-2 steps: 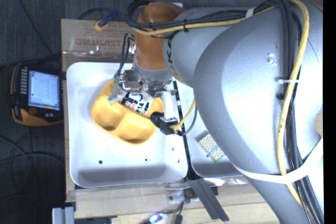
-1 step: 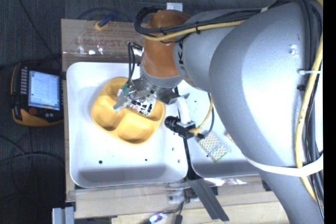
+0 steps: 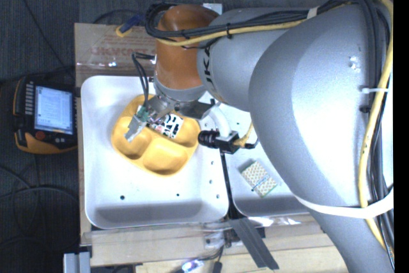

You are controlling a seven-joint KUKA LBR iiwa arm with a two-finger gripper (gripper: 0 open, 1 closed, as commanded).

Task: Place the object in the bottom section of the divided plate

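Yellow divided plate (image 3: 153,144) lying in the left white bin (image 3: 108,188). Above the plate's upper part, the pincer (image 3: 135,130), reaching down from the grey arm (image 3: 287,73); cannot tell whether clenched or released. Right of the plate, in the neighbouring bin (image 3: 281,204), a small patterned sponge (image 3: 259,177).

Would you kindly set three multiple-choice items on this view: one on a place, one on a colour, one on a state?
1. The divided plate lies in:
A. the left bin
B. the right bin
C. the bare bench

2. The plate is:
A. blue
B. yellow
C. green

3. The small patterned packet is:
A. on the plate
B. under the handheld screen
C. flat in the right bin

Key: 1 A, it sits in the left bin; 2 B, its lobes are yellow; 3 C, it lies in the right bin, apart from the gripper.
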